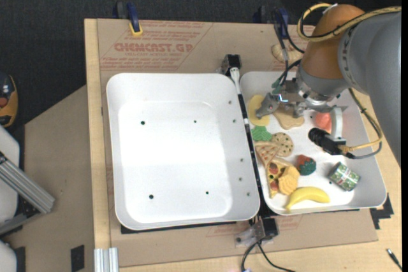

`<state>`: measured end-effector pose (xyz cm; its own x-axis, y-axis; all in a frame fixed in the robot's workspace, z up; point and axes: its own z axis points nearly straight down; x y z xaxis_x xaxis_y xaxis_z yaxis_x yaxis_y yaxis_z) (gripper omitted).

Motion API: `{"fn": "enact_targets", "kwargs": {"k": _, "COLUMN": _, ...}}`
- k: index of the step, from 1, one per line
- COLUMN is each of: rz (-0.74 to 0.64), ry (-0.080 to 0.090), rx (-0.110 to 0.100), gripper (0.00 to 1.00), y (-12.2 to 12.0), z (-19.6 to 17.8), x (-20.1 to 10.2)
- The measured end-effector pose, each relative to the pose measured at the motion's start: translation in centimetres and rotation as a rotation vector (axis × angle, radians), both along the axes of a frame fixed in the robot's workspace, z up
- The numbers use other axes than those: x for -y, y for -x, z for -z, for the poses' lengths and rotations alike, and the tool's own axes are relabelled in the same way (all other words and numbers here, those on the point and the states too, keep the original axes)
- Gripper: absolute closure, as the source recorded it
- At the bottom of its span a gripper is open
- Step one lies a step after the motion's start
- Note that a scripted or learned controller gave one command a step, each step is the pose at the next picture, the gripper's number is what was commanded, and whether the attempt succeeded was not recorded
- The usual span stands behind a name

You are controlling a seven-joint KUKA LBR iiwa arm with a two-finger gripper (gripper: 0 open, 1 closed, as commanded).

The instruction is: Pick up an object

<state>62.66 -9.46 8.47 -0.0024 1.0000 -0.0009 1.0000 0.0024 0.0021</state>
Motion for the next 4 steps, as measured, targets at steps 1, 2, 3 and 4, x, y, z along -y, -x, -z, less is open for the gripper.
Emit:
{"fn": "enact_targets", "kwargs": {"k": 1, "rz": 0.002, "ry": 0.002, "rx": 0.008, "gripper": 1.0, "y": -0.1, "z": -1.5, "x": 0.2}}
{"fn": "enact_targets", "kwargs": {"k": 2, "rz": 0.001, "ry": 0.001, "rx": 0.003, "gripper": 1.0, "y": -1.9, "z": -0.3, "x": -0.2}}
{"fn": "enact_targets", "kwargs": {"k": 3, "rz": 0.001, "ry": 0.001, "rx": 0.004, "gripper": 1.0, "y": -4.2, "z": -0.3, "x": -0.2}}
{"fn": "enact_targets", "kwargs": {"k": 4, "rz": -0.003, "ry": -0.002, "rx": 0.005, "gripper": 1.0, "y": -4.1, "z": -10.6, "x": -7.2}}
